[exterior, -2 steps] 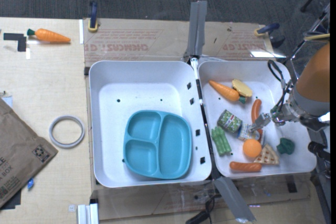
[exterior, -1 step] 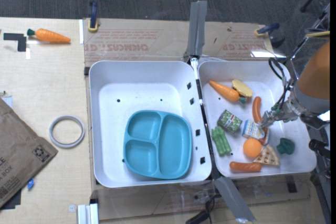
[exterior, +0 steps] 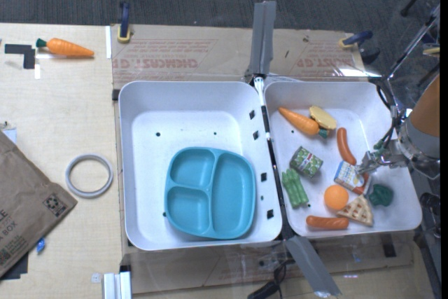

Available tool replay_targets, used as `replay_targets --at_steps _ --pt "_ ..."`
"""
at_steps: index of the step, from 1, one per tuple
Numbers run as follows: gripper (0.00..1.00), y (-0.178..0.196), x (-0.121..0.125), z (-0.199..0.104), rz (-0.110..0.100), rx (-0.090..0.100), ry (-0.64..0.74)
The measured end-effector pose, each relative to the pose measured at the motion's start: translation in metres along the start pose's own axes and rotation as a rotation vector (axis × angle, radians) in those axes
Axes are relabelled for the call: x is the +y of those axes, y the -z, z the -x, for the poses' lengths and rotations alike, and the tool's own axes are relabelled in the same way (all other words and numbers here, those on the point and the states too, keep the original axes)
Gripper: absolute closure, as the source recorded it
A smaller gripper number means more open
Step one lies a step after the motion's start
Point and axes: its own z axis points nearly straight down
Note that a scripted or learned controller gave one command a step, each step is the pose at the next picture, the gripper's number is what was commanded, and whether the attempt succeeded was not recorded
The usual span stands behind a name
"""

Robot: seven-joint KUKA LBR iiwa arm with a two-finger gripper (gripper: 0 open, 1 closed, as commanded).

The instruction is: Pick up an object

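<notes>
The right bin [exterior: 399, 220] holds several toy foods. Among them are a carrot [exterior: 299, 121], a yellow piece [exterior: 323, 117], a red sausage [exterior: 342, 145], a green box [exterior: 306, 161], a green pod [exterior: 294, 188] and an orange [exterior: 336, 197]. A waffle wedge [exterior: 358, 210], a second sausage [exterior: 327, 223], a small carton [exterior: 346, 174] and a dark green piece [exterior: 381, 195] lie there too. My gripper [exterior: 368, 166] hangs low at the bin's right side, just right of the small carton and above the dark green piece. No object is visibly lifted.
The left bin [exterior: 140, 122] holds a blue divided plate [exterior: 210, 191]. On the bench to the left lie a tape ring [exterior: 89, 174], a brown cardboard box [exterior: 24, 210] and another carrot [exterior: 66, 47]. A grey divider post [exterior: 262, 31] stands between the bins at the back.
</notes>
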Motion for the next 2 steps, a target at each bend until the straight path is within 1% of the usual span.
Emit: replay_targets --at_steps 1,2 --pt "1.00 -0.001 0.069 -0.052 0.001 -0.003 0.013" --pt "1.00 0.090 0.126 -0.119 -0.018 -0.004 -0.209"
